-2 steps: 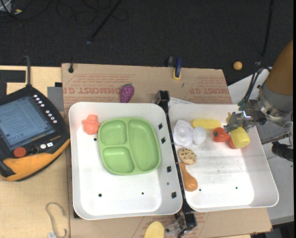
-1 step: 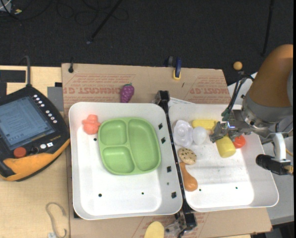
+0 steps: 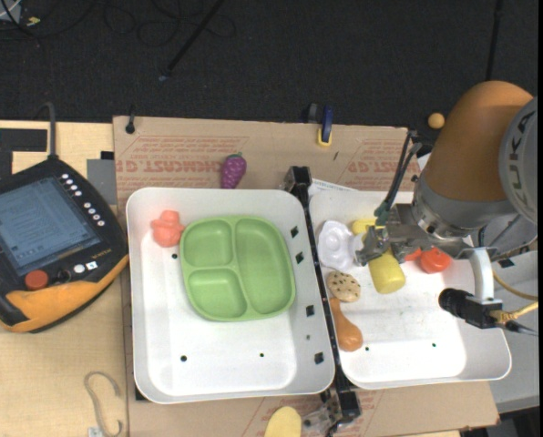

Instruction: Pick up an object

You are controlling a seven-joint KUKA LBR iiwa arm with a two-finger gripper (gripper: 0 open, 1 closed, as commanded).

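Two bins [image 3: 162, 371], gripper [image 3: 375, 241] beside yellow cylinder [image 3: 387, 274]

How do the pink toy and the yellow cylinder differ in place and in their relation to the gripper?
The pink toy lies in the left bin, beside the green divided tray; the yellow cylinder lies in the right bin. The pink toy sits far from the gripper, while the yellow cylinder is just below it. The pink toy is lumpy, the yellow cylinder smooth and tilted. Both rest on white bin floor.
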